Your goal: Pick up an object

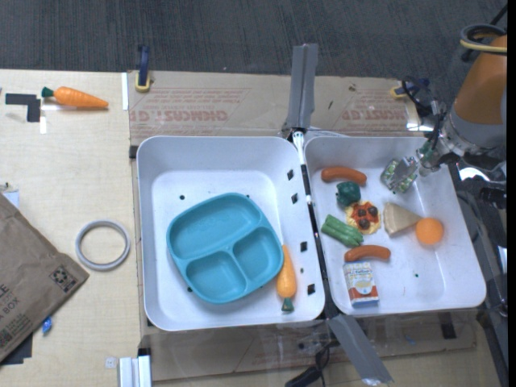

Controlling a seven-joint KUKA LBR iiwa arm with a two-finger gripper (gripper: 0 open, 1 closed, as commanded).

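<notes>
From my screen, the hand (401,176) sits over the far right part of the right bin (459,297), but it's blurred and I cannot tell its grip or whether it has anything. In that bin lie a sausage (343,174) at the far side, a pizza slice (364,215), an orange (430,231) and a small carton (362,285) nearest me. The left bin (153,216) holds a blue tray (223,248) with a carrot (287,276) beside it.
</notes>
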